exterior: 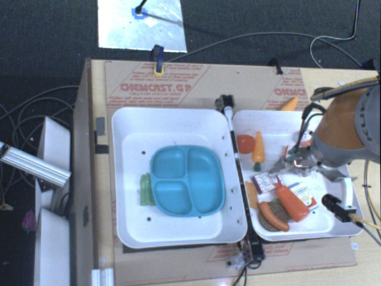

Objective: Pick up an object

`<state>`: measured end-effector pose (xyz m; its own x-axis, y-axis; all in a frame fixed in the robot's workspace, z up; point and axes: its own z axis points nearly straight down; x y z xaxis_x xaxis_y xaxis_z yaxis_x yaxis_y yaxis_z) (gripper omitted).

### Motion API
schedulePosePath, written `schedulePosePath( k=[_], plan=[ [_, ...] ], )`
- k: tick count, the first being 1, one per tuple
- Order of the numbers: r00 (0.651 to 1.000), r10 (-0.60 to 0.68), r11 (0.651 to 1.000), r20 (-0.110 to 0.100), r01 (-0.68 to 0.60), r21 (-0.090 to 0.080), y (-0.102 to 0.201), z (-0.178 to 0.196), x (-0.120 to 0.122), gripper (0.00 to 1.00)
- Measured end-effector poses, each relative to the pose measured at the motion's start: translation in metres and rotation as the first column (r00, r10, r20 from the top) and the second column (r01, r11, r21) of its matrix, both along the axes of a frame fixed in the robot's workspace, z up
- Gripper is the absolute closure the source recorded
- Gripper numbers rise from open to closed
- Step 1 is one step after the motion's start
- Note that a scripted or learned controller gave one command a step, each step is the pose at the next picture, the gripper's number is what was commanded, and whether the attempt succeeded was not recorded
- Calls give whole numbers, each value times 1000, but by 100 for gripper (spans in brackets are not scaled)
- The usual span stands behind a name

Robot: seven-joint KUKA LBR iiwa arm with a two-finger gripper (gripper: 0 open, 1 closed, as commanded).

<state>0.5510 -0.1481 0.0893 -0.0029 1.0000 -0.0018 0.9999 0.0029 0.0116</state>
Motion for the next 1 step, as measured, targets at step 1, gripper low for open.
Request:
schedulePosePath(
  k=[1],
  plan=[
    [1000, 0, 1000, -8, 0, 1, 10, -4, 55, 0]
  ],
)
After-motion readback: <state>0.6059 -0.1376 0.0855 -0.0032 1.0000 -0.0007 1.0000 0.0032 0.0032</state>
